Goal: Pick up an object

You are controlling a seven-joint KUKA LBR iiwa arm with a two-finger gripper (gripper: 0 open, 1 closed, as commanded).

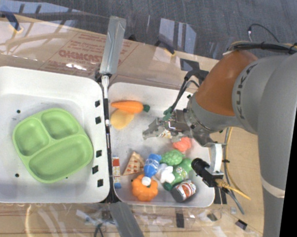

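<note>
Gripper (157, 128) hangs with fingers spread, grasping nothing, mid right bin (141, 95) (carrot (127, 106) near its back-left corner); green plate (52, 144) fills left bin (11, 82).

We see an evenly lit, fairly bright bench with soft, short shadows under the green tray (52, 144). Glare streaks the clear plastic sheeting (56, 34) along the top and the tape (128, 224) below. Sharpness is moderate; small toys look slightly soft, and the white bins (10, 85) are nearly washed out.
</note>
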